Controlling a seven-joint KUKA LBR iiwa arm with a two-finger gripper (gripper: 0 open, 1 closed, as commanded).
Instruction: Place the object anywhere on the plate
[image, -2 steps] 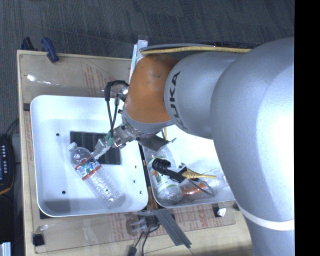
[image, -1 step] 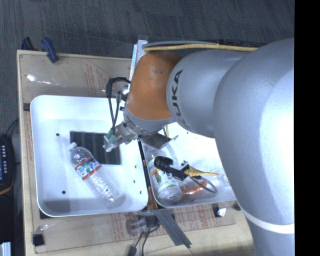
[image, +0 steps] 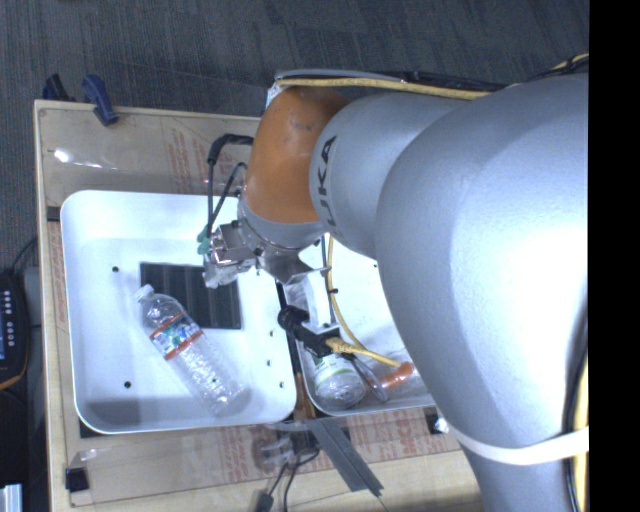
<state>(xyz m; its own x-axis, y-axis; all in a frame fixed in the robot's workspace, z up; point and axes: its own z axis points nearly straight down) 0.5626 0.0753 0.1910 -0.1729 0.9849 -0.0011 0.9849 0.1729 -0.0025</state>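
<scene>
A flat black plate (image: 185, 295) lies on the floor of the left white bin (image: 85, 235). A clear plastic water bottle (image: 190, 352) with a white cap and a colourful label lies on its side, its upper part overlapping the plate's lower left edge. My gripper (image: 220, 262) hangs over the plate's upper right corner, near the wall between the bins. Nothing is visibly held in it. The big grey arm hides most of the right bin (image: 420, 400).
In the visible strip of the right bin lie a round glass jar with a metal lid (image: 336, 381) and a small orange-tipped thing (image: 396, 374). Blue clamps (image: 98, 98) sit on the bench's far left corner. A black device (image: 10, 325) stands off the left edge.
</scene>
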